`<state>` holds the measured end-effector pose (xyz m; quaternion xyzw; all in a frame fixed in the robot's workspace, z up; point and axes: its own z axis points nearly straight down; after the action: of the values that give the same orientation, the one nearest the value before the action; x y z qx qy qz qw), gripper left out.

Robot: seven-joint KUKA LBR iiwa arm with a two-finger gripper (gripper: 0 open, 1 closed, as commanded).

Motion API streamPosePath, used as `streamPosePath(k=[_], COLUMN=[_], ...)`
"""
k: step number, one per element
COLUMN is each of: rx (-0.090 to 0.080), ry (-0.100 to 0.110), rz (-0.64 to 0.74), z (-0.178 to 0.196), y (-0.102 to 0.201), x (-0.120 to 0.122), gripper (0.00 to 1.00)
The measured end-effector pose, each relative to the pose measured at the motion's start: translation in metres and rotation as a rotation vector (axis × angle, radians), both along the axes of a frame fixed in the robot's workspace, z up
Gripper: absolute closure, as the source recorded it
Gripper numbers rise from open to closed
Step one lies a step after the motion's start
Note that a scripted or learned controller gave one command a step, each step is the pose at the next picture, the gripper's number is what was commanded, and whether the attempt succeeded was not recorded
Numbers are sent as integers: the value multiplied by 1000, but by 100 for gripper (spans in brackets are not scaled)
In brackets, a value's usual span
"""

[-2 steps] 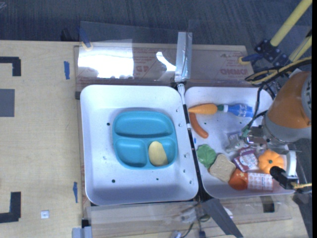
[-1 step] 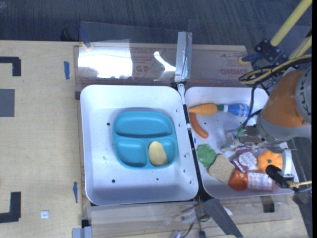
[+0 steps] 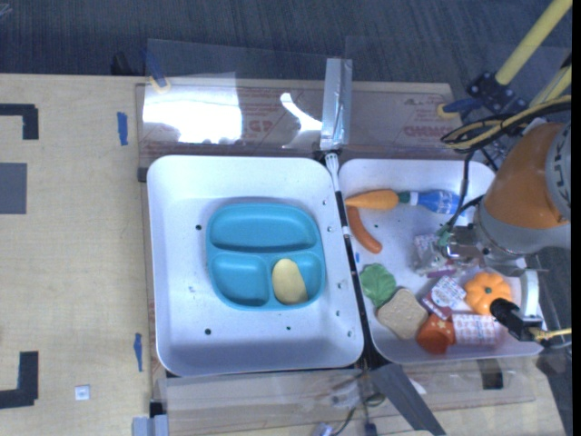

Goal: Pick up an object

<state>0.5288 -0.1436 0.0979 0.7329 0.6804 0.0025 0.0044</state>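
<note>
The right white bin holds a jumble of items. Along its far side lie an orange carrot and a clear bottle with a blue label, with an orange-red sausage-shaped piece below them. A green leafy piece, a bread slice, a red piece, a small orange pumpkin and crinkled wrappers fill the near half. My arm, with its orange band, comes in from the right, and the gripper hangs low over the wrappers in the bin's middle right.
The left white bin carries a blue divided tray with a yellow oval piece in its near-right compartment. A clear divider wall stands behind the bins. Yellow and black cables trail at the upper right.
</note>
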Motion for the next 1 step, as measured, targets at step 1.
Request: streamPosePath(k=[1], rx=[5], ry=[2], rz=[68], z=[90], y=[80], x=[84], gripper=[100])
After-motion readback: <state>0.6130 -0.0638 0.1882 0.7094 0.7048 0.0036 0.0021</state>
